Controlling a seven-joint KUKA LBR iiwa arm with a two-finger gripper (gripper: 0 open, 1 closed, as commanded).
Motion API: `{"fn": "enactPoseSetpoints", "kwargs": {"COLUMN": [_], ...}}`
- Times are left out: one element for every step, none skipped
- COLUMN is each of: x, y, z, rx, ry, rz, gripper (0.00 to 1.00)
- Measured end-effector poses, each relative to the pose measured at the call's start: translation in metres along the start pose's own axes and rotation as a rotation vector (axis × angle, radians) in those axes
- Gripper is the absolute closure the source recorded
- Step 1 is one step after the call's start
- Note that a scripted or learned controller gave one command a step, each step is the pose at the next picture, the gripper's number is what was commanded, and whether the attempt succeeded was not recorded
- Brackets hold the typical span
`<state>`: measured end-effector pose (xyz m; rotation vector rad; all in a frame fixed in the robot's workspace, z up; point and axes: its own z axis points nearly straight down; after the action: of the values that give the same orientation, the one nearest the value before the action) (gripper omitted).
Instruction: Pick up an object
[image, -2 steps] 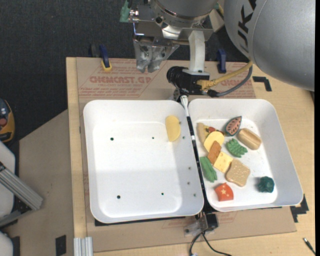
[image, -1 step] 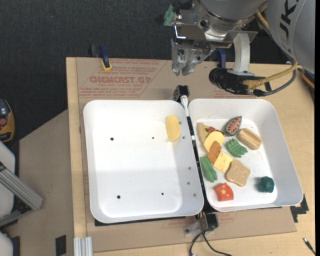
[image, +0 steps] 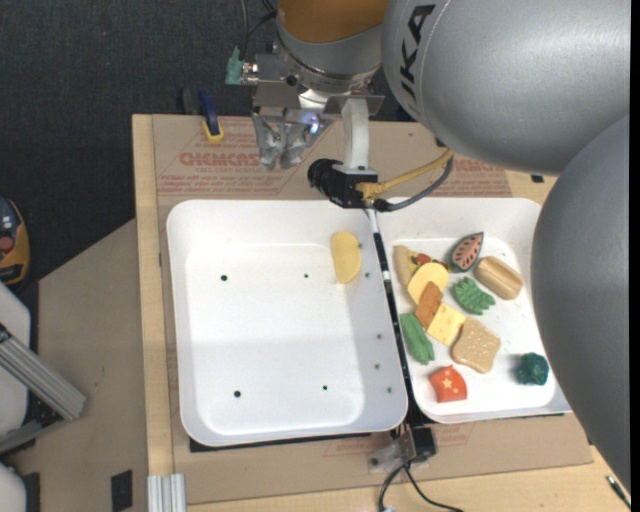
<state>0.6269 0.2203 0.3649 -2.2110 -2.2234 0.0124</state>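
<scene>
Toward the left bin's (image: 200, 300) 2 o'clock corner lies a pale yellow toy piece (image: 346, 257), oblong and rounded, resting flat on the white floor just beside the wall shared with the right bin (image: 520, 225); it is the lone thing in that bin and sits well apart from everything else, so it looks the easiest pick; the gripper (image: 284, 140) hangs above the bench at the bin's 12 o'clock, beyond the far rim and over the cardboard; whether its fingers are spread or pressed together cannot be told from this slant.

By its look the yellow piece is moulded plastic play food: probably light, stiff and hollow, not fragile, with a smooth skin that may slip under a weak pinch; the sound hold would be across its narrow width near the middle, fingers closing from 9 and 3 o'clock; the nearness of the bin wall at 3 o'clock leaves little room for a finger on that side, so that is the likely trouble.

The right bin holds a crowd of similar toys: a bread roll (image: 499, 277), a toast slice (image: 475, 346), a watermelon wedge (image: 466, 250), a red piece (image: 449, 384), a dark green lump (image: 532, 369), and green and orange pieces touching one another; those would likely be as light, yet harder to take singly.
</scene>
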Motion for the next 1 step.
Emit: {"fn": "enactPoseSetpoints", "kwargs": {"x": [0.0041], "y": [-0.0080], "z": [-0.1803], "rx": [-0.031], "ry": [0.009], "rz": [0.003], "gripper": [1.00]}}
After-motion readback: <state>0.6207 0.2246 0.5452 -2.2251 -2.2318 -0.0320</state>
